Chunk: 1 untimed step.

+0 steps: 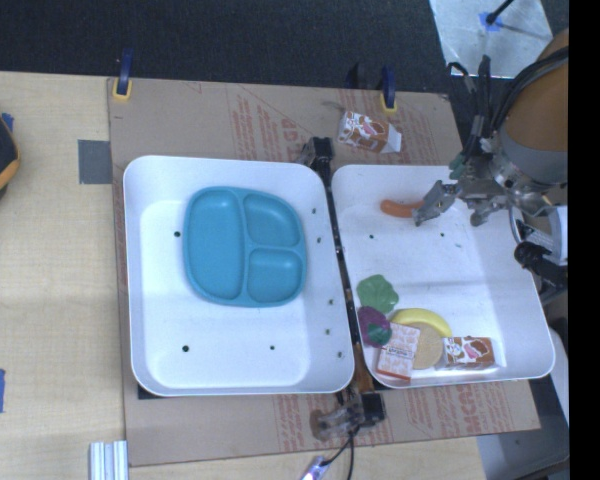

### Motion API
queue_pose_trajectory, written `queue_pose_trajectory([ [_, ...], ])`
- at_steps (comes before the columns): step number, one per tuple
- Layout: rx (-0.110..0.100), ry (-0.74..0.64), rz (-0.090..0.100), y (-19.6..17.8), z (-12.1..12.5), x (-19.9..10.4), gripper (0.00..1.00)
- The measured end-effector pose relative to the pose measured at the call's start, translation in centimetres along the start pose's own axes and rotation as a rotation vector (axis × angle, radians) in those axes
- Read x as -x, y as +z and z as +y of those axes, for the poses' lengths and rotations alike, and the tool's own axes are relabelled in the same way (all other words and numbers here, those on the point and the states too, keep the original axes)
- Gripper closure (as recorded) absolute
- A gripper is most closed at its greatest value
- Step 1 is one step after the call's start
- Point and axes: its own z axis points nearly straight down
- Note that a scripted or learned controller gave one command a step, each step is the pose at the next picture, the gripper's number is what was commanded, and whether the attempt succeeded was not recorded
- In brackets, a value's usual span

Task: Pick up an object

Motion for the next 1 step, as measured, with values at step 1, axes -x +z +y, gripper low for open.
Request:
queue_pose_trajectory([
  [1,-0.001,-0.001,-0.001,8.13,4.91,0.52,0.00],
])
